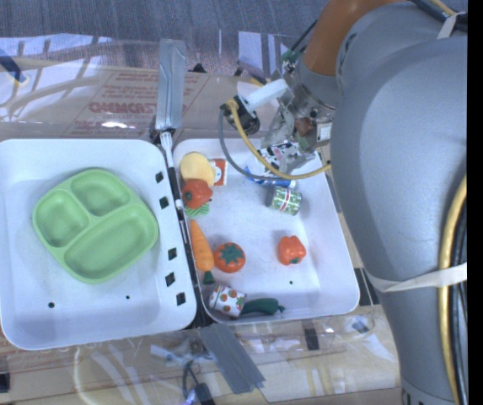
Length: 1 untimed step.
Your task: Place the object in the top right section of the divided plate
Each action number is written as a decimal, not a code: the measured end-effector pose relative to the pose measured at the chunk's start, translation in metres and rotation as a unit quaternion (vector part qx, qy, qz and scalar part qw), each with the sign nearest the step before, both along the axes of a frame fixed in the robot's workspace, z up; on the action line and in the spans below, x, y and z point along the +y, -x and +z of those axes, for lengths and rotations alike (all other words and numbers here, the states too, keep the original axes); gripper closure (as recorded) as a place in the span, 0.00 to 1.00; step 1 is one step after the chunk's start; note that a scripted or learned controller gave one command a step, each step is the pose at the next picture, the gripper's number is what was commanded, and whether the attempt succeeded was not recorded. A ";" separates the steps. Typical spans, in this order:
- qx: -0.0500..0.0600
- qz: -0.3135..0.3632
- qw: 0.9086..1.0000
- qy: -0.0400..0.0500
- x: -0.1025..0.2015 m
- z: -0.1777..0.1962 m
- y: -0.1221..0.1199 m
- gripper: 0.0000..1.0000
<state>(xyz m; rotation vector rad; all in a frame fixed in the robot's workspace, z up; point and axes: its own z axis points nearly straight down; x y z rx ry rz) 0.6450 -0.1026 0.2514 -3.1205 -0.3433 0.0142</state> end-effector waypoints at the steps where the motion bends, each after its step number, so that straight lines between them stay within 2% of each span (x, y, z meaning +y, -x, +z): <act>1: -0.003 -0.006 1.000 0.001 0.027 0.023 -0.003 1.00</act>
